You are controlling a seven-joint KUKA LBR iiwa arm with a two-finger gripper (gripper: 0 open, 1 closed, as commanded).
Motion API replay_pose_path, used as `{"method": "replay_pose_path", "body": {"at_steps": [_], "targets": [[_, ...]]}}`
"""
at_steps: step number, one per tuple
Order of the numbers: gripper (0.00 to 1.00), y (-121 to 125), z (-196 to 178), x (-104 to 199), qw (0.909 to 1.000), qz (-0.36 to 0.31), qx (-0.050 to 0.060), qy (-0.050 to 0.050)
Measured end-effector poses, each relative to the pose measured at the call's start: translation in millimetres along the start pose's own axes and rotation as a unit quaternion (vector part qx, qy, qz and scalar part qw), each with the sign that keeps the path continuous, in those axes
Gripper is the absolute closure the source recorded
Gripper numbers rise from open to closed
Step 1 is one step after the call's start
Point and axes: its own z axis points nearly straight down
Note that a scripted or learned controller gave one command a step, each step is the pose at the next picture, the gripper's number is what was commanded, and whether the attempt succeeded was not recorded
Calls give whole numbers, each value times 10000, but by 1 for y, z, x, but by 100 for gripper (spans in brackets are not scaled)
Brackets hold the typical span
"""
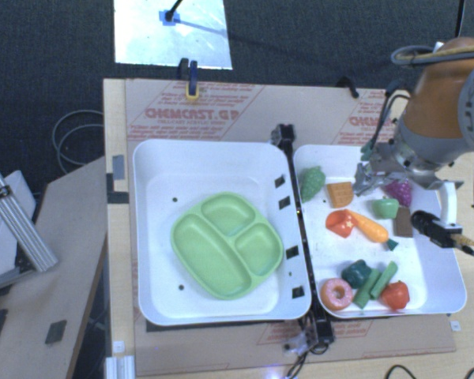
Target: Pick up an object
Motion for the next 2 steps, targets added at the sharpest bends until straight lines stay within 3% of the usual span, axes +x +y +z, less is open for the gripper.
{"method": "replay_pose_path", "body": {"at_steps": [2], "targets": [[100,2,-18,10,10000,-23,-5,5]]}}
